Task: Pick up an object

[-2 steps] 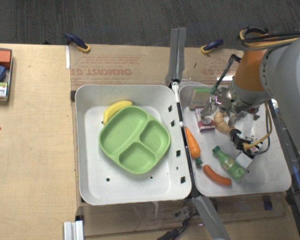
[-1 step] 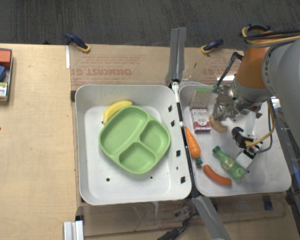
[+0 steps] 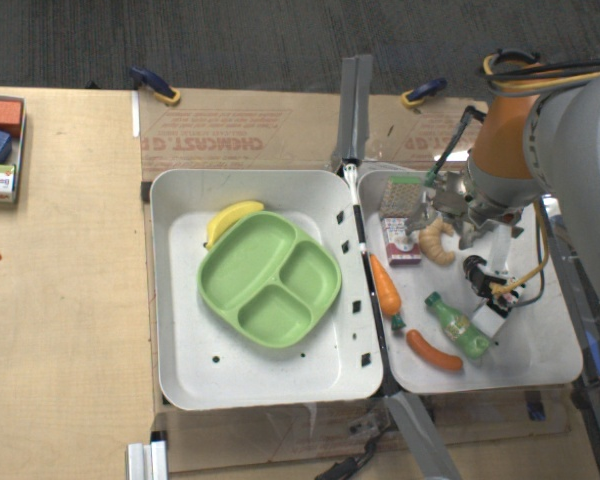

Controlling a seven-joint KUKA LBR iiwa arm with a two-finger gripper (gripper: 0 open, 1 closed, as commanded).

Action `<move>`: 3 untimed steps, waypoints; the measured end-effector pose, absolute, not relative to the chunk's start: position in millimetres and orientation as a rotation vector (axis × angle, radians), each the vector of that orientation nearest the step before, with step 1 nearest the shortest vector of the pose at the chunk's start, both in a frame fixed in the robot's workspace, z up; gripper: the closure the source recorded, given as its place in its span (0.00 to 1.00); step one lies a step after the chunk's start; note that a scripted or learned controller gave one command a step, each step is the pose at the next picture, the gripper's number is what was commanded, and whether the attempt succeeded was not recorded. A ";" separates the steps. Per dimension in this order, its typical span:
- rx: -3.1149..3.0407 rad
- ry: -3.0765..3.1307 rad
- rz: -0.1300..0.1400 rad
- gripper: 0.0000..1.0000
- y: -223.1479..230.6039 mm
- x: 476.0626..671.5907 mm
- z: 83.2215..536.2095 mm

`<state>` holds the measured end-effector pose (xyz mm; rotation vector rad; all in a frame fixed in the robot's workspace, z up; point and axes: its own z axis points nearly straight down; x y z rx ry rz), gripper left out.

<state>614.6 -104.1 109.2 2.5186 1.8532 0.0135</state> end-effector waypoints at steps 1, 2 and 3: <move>2.537 1.843 0.017 0.00 -117.2 615.6 99.1; 2.529 1.844 0.025 1.00 -117.0 618.8 110.7; 2.532 1.846 0.017 0.00 -117.0 616.9 107.5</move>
